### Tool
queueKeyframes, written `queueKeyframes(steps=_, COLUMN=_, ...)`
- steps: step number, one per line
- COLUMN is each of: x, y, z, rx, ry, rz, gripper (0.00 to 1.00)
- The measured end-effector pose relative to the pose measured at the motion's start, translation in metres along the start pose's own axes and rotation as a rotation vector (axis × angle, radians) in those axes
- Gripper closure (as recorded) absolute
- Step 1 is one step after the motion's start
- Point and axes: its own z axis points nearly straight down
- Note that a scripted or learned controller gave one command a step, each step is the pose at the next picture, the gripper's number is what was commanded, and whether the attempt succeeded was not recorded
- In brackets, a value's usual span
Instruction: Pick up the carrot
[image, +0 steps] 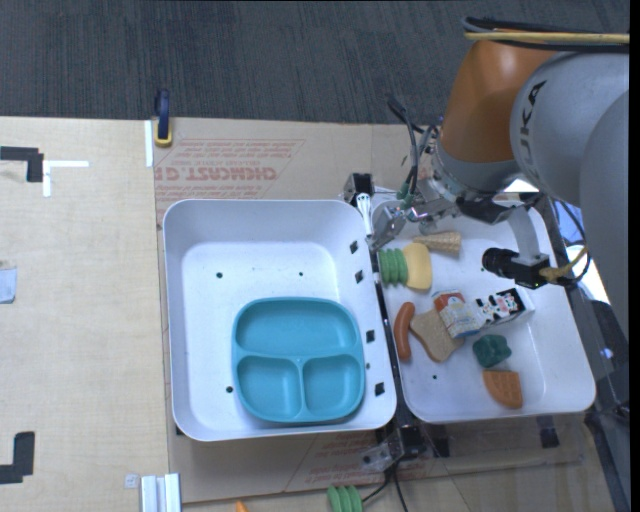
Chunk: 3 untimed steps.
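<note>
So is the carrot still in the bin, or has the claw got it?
In the bin. The carrot lies flat at the near corner of the right bin, beside a green toy, well apart from the claw.

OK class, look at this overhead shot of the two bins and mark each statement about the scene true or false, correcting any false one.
1. The blue divided plate lies in the left bin. True.
2. The carrot is on the blue divided plate. False: it lies in the right bin, near its front right corner.
3. The gripper hangs over the rear left part of the right bin, far from the carrot. True.
4. The sausage lies across the carrot. False: it lies apart from it, near the right bin's left wall, next to the bread slice.
5. The green broccoli piece sits just behind the carrot. True.
</note>
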Motion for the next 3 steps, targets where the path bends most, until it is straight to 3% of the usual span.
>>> queueKeyframes(steps=1, x=-0.028, y=-0.045, z=0.014, rx=-0.001, ry=-0.001, rz=-0.086, gripper=0.00)
queueKeyframes(steps=2, x=-0.100, y=-0.055, z=0.114, rx=-0.004, ry=-0.002, rz=-0.145, gripper=0.00)
queueKeyframes(steps=3, x=-0.115, y=-0.014, z=0.116, rx=0.048, ry=0.027, rz=-0.201, gripper=0.00)
